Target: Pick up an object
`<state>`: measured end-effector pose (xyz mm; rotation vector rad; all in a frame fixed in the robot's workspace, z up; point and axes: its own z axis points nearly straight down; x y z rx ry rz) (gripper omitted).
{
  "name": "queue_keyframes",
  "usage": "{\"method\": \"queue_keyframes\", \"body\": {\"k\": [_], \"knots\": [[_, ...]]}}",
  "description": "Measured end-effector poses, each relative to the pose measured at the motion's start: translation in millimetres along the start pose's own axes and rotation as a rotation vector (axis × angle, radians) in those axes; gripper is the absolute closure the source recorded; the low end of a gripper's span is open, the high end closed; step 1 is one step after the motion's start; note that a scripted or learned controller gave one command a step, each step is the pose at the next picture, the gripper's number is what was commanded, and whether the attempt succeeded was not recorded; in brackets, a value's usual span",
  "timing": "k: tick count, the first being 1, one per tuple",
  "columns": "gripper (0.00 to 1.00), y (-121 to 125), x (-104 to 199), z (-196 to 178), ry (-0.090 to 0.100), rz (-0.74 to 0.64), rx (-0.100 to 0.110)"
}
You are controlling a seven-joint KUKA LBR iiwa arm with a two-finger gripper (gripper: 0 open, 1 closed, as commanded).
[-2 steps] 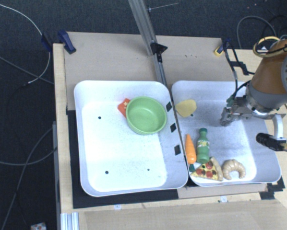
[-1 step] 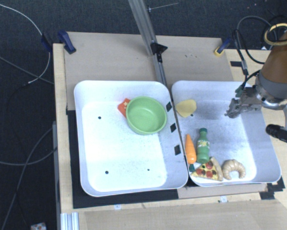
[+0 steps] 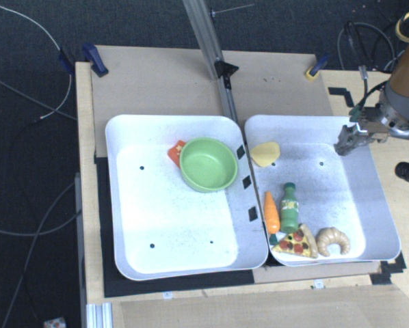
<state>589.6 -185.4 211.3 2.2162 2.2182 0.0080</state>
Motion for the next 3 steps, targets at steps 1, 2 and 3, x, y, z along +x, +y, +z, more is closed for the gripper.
{"method": "queue_keyframes", "body": {"k": [1, 2, 3], "knots": [[1.0, -17.5, 54.2, -8.8, 0.01, -0.005, 0.016], [1.0, -15.4, 109.2, -6.9, 0.009, -0.005, 0.02], [1.0, -21.1, 171.3, -19.5, 0.008, -0.006, 0.017]]}}
